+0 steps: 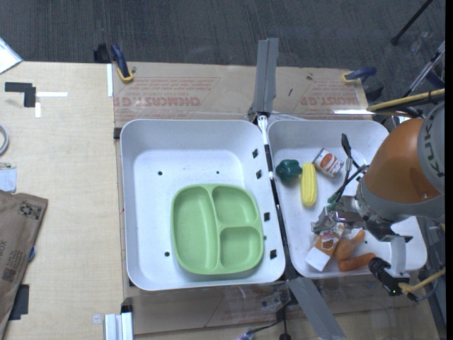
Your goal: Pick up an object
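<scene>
The gripper (330,222) hangs low over toys in the right bin (368,129) (its grip can't be told). A corn cob (308,183) lies at its eleven o'clock.

A single fixed camera looks down at a slant from above the bench, taking in both shallow white plastic bins (134,190) side by side. It seems set fairly high, as dark floor shows beyond. The grey, orange-banded arm (403,165) enters from the right.

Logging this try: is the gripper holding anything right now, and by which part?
Cannot be told. The gripper sits low over the toy pile in the right bin.
</scene>
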`<state>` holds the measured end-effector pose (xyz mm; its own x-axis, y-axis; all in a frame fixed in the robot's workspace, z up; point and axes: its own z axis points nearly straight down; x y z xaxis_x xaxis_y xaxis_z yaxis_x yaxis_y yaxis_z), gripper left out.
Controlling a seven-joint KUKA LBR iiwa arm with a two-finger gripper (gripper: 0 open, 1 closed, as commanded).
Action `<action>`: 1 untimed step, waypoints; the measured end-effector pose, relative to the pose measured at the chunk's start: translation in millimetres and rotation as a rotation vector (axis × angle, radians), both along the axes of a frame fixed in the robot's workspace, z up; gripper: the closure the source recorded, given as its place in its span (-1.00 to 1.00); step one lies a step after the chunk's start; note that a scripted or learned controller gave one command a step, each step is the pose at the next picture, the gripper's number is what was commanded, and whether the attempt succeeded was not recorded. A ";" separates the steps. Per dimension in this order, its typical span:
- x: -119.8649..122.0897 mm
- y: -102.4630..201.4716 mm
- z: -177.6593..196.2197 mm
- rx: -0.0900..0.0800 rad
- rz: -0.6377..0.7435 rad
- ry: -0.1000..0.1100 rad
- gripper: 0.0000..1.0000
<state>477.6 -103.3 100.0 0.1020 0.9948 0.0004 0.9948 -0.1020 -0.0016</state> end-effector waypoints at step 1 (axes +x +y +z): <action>0.1 52.0 95.6 -0.001 -0.009 0.001 1.00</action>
